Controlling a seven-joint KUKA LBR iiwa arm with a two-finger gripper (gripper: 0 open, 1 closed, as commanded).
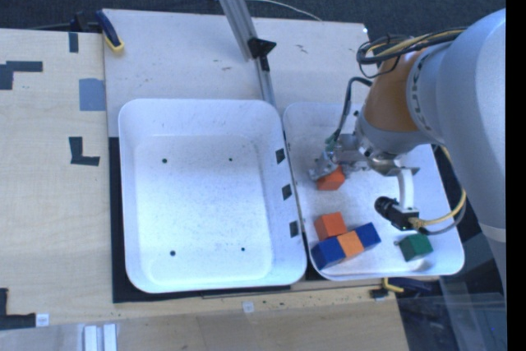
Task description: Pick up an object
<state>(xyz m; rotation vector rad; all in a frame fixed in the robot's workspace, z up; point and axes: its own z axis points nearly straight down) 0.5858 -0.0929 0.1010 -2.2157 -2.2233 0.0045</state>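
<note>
Two shallow white plastic bins side by side on pale wooden table (49, 201). Left white bin (201, 191) at about 9 o'clock from right white bin (444, 255), rims touching along the middle.

Grey arm with orange band (394, 107) reaching in from 3 o'clock, over right bin. Metal two-finger hand (327, 171) low in right bin's 10 o'clock area, near left rim. Small orange-red block (331, 180) right at the fingertips, tilted, seemingly between them; closed on block as far as visible, though exact contact is hard to make out.

Remaining pieces grouped at 6 o'clock of the hand, toward near edge of right bin: orange cube (331, 224), then below it a blue block (329, 251), a small orange block (351, 244) and another blue block (367, 236) in a touching diagonal row. Green cube (414, 247) at 3 o'clock of that row, apart from it, near bin's near-right corner.

Black cable fitting (393, 212) with yellow cables hanging off wrist at 4 o'clock of the hand, above green cube.

Slanted aluminium rail (233, 0) at 12 o'clock, running down toward the join between the bins. Yellow-handled clamp (110, 32) at table's 11 o'clock corner.
</note>
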